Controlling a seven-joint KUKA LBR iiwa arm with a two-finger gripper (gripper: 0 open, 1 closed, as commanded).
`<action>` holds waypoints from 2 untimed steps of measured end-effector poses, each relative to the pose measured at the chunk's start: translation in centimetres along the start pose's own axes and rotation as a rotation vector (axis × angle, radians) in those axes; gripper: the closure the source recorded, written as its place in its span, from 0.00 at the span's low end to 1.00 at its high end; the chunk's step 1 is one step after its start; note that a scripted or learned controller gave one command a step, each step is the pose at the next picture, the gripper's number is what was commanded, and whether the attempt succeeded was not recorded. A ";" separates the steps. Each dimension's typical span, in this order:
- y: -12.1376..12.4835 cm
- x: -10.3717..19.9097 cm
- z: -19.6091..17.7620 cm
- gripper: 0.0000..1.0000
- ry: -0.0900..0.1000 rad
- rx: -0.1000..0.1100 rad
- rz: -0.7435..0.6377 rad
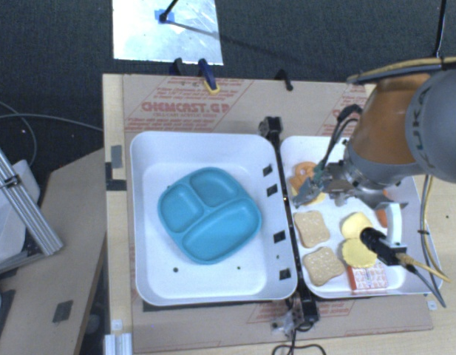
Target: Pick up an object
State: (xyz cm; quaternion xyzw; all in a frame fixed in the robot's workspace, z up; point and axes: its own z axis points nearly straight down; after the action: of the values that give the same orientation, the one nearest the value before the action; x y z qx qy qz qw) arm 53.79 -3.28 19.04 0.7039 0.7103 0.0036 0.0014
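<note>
**Gripper low over the right bin, between pretzel and cracker**

The gripper [309, 191] hangs inside the right bin [361, 293], close to the wall it shares with the left bin [205, 143]. From this slant I cannot tell how far its jaws are open, and nothing can be seen held between them.

The objects to pick from lie all around it. An orange pretzel [301, 171] sits just beyond the jaws, toward the bin's far wall, so close that touch or gap cannot be told apart. A square cracker [312, 228] lies just on the near side of the jaws, and a second cracker [322, 265] lies past that one, nearer the front rim. Two yellow pieces [353, 224] [356, 254] lie off to the arm's side of the jaws, one behind the other. A red-and-white packet [369, 277] lies farthest from the jaws, at the front rim.

Across the shared wall, well apart from the jaws, a blue divided plate [209, 214] lies flat in the left bin.
</note>
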 end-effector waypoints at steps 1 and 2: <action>0.1 -5.9 10.9 0.00 -0.002 0.006 0.014; 0.4 -5.6 9.2 1.00 -0.003 -0.003 0.008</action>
State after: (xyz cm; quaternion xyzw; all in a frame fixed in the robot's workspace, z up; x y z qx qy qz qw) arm 54.35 -8.84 9.83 0.7068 0.7074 0.0034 0.0035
